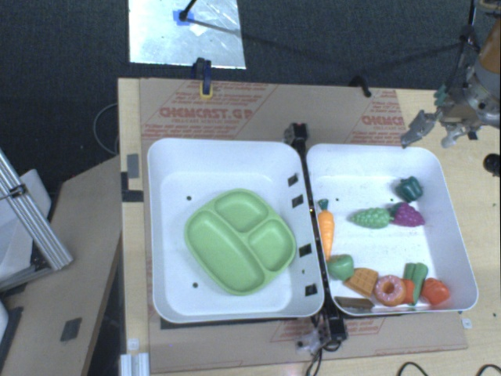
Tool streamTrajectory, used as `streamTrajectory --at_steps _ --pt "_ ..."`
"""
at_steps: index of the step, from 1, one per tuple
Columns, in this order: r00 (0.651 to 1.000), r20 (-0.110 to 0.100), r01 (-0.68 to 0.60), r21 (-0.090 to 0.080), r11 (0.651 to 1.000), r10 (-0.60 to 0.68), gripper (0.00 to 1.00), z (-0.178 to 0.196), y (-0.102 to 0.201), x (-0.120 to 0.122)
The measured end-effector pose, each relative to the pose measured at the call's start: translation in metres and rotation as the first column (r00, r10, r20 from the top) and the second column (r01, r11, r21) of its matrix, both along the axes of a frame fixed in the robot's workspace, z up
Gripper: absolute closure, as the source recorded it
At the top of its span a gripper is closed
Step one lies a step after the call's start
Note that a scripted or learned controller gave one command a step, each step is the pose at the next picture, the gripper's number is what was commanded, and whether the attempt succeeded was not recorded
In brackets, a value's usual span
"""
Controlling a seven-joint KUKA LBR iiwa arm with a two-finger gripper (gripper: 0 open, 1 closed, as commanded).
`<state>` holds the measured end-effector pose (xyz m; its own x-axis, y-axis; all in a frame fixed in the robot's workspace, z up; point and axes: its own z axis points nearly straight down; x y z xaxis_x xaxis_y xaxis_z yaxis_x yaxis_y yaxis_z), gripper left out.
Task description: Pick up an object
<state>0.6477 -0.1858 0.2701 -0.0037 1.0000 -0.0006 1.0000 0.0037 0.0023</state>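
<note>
While red "CHEMCAST" lettering marks the bench sheet (205, 113), the jaws (433, 130) hang apart above the right bin (458, 233).

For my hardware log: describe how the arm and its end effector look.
The end effector is light grey metal, with two slim grey fingers on a boxy body with small teal accents. The grey arm above is blurred, and a dark cable runs beside it.

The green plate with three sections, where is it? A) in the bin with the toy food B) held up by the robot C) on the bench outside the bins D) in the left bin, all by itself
D: the green divided plate lies flat in the left bin, while the toy carrot and the other toy food sit in the right bin.
</note>
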Motion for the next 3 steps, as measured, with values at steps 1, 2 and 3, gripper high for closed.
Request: streamTrajectory --at_steps 1,2,3 --pt "1.000 -0.004 0.002 0.001 1.000 -0.002 0.00 -0.061 -0.004 -0.002" --pt "1.000 -0.004 0.003 0.001 1.000 -0.003 0.00 -0.123 -0.005 -0.003" --pt "1.000 0.003 0.001 -0.001 1.000 -0.001 0.00 -0.155 -0.002 -0.002"
